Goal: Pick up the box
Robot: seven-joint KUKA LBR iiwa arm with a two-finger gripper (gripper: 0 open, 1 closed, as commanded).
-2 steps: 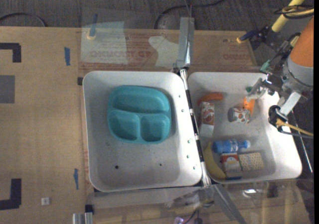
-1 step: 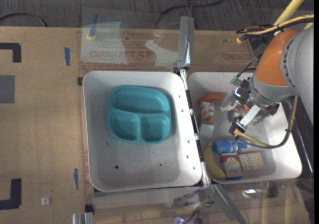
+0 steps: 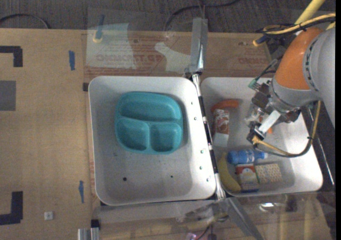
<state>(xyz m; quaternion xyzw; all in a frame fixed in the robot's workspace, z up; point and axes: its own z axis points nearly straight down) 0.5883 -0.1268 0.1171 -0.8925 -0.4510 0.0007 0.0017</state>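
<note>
A small red and white box (image 3: 246,176) lies near the front of the right bin (image 3: 314,177), beside a tan patterned block (image 3: 268,173). My gripper (image 3: 256,121) hangs over the middle of the right bin, behind and slightly right of the box and apart from it. I see nothing held in it.
In the right bin, a blue bottle (image 3: 245,156) lies just behind the box, a yellow banana (image 3: 228,176) lies at its left, and a red-brown packet with an orange top (image 3: 222,118) lies at the back left. The left bin (image 3: 101,127) holds a teal divided plate (image 3: 149,122).
</note>
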